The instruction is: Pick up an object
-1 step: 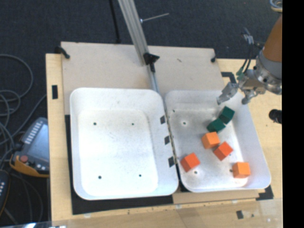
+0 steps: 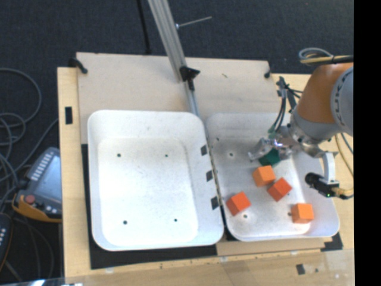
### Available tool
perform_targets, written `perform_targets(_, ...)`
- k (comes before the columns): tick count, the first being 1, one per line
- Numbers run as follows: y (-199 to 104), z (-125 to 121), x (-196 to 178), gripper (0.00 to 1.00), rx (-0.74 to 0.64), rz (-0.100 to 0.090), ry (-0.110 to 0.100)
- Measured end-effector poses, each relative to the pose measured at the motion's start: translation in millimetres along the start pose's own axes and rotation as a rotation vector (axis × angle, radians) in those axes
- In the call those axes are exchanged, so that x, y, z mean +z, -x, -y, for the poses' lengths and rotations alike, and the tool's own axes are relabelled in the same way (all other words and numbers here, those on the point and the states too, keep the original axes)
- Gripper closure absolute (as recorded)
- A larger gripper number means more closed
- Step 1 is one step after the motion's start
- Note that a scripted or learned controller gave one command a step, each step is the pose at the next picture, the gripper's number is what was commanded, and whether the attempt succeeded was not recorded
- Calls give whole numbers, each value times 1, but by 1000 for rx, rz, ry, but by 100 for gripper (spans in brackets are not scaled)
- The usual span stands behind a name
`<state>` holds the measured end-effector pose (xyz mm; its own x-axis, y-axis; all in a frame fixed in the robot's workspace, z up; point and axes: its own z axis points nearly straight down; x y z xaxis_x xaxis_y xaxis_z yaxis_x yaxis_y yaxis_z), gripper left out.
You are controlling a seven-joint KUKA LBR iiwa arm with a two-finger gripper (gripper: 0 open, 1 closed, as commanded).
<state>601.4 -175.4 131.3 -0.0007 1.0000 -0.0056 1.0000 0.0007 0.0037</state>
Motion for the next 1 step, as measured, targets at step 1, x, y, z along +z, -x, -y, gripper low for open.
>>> perform_targets(1, -9, -25, 8, 0, -1, 4, 21)
